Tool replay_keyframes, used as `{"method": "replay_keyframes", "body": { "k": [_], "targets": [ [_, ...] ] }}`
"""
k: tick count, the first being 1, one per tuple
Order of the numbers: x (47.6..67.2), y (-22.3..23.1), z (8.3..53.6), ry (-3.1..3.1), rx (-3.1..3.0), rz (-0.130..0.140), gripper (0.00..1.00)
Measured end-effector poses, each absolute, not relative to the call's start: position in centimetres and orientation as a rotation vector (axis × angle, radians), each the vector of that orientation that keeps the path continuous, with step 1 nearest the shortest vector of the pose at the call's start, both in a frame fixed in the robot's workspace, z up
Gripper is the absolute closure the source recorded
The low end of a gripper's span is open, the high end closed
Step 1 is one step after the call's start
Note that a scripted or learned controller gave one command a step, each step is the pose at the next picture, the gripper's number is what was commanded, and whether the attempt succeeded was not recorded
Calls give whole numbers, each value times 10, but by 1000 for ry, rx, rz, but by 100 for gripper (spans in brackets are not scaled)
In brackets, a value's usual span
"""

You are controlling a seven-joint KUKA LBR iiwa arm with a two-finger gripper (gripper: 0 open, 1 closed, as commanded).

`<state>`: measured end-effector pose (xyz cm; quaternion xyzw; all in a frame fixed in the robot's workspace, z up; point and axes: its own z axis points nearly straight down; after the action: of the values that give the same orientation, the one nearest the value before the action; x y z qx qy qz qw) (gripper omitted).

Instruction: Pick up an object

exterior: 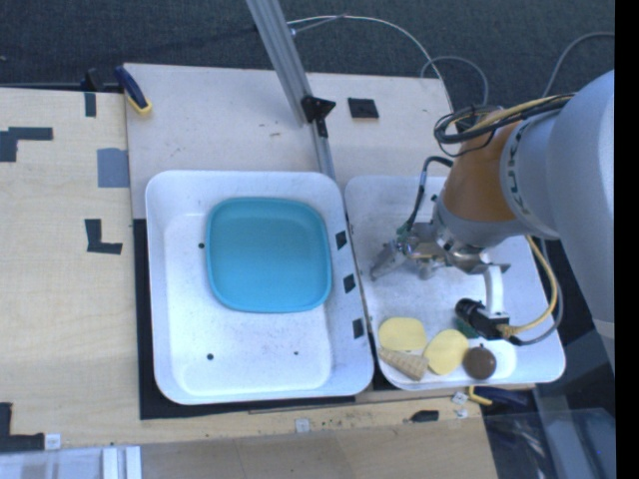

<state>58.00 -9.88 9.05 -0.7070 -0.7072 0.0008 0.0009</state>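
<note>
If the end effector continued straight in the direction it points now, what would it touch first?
The end effector points left and slightly down, over bare floor of the right bin. It would probably meet that floor or the bin's left wall first; depth is unclear.

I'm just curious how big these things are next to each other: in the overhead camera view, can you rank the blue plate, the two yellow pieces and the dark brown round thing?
1. Blue plate, by far the largest.
2. The two yellow pieces, which look about alike, so I won't rank them.
3. Dark brown round thing, the smallest.
</note>
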Motion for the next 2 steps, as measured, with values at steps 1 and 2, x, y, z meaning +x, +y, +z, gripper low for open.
{"method": "replay_keyframes", "body": {
  "k": [1,2],
  "targets": [
    [581,-98,102,-2222,-2220,0,100],
    [584,-108,151,-2224,-2223,-3,100]
  ]
}}
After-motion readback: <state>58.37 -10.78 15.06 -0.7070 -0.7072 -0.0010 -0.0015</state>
